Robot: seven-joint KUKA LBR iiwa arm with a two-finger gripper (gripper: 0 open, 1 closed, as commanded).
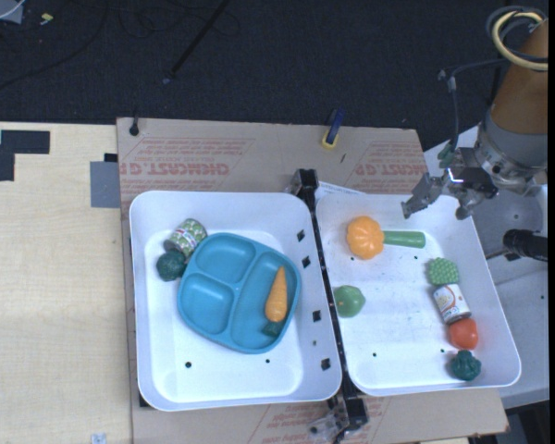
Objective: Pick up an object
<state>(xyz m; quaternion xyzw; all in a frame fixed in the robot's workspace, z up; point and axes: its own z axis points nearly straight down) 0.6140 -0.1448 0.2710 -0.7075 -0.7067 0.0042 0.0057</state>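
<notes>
Grey arm with orange band entering from the right, gripper (438, 202) hanging low, fingers (416, 203) spread apart (nothing between them)

blue tray (224, 296), orange carrot (277, 294), white bins (224, 209) (both), green pear (349, 301)

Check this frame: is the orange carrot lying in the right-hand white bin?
No. The orange carrot lies on the blue divided plastic plate in the left white bin.

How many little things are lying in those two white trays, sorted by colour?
Orange: 2, pumpkin and carrot
Green: 5
Red: 1, tomato
Blue: 1, plate
Labelled containers: 2
Total: 11
</notes>
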